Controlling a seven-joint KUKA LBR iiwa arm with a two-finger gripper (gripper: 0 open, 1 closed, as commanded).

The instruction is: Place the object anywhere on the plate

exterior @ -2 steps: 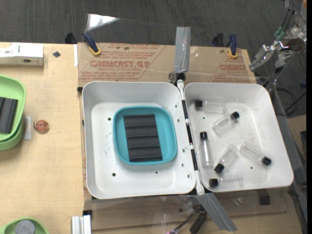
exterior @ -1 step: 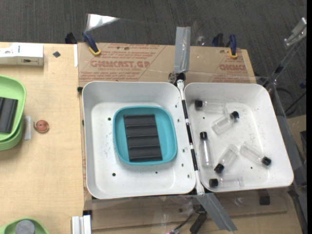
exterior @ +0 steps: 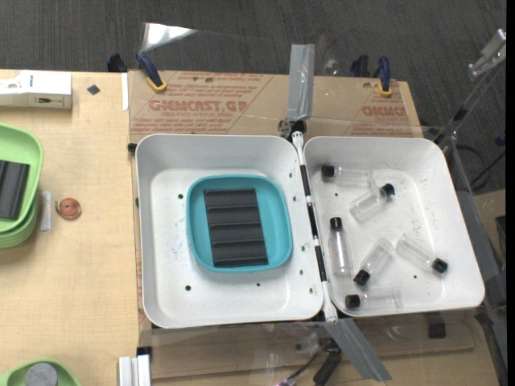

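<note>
Seen from above, two white bins are sitting side by side: the left bin is holding a teal plate carrying a dark ridged block, seemingly staged as the target. Clear capped vials are lying scattered in the right bin, awaiting pickup; the gripper's state cannot be told.

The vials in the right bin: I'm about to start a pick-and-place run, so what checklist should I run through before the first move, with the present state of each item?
1. Pickable objects present: ok. Several clear vials with black caps lie in the right bin.
2. Vials separated enough for a grasp: ok for most. The one near the top left corner lies apart.
3. Plate in place: ok. The teal plate sits in the left bin.
4. Plate surface free: not ok. A dark ribbed block covers its middle.
5. Bins seated side by side: ok.
6. End effector state: cannot tell.
</note>
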